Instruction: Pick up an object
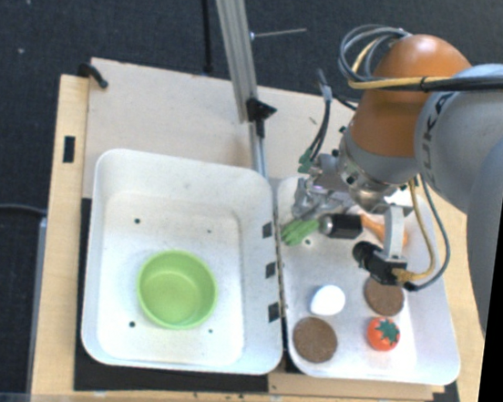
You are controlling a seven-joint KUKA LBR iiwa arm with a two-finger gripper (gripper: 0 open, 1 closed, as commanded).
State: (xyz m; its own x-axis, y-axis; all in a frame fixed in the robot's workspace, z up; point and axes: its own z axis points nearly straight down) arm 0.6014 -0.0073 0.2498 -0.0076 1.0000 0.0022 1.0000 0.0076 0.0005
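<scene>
My gripper [309, 214] hangs over the far left corner of the right bin [439, 344], close to the divide between the bins. A small green object [297, 232] lies right at its tip, touching or nearly so; whether it is held I cannot tell. In the same bin sit a white ball [329, 299], two brown round discs [315, 339] [385, 298] and a red tomato-like toy [383, 334]. An orange piece [376, 226] pokes out from behind the wrist.
The left bin [126, 179] holds a green bowl [177, 289] toward its near side. A slanted metal pole [239, 51] rises behind the bins. Cables and a black part [380, 261] of the arm hang over the right bin's middle.
</scene>
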